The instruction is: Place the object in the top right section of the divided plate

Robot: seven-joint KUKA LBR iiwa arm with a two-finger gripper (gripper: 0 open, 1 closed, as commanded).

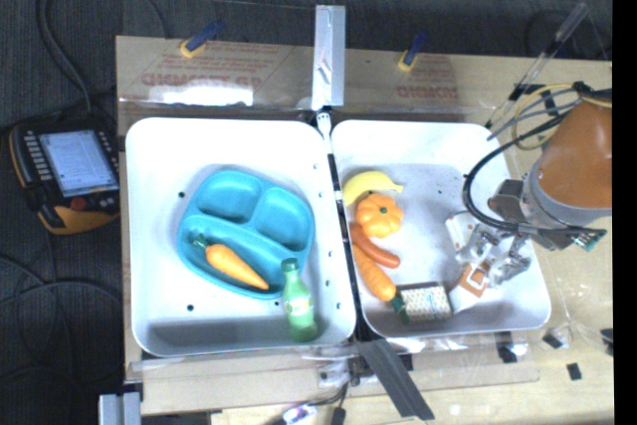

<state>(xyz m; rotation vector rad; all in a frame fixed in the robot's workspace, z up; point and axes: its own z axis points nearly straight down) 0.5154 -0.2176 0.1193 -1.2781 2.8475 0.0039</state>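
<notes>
A blue divided plate point(249, 224) lies in the left bin. An orange carrot point(237, 263) rests in its long front section, and the two back sections point(282, 210) hold nothing. A green bottle point(298, 295) stands at the plate's front right edge. The right bin holds a yellow banana point(369, 182), an orange pumpkin point(379, 214), two orange carrot-like pieces point(374, 264) and a speckled block point(425, 302). My gripper point(485, 264) hangs low over the right side of the right bin, apart from those objects.
The white wall point(335, 214) between the two bins runs between the plate and the gripper. Black cables point(498, 164) loop off the arm over the right bin's back corner. A teach pendant point(65, 169) lies left of the bench.
</notes>
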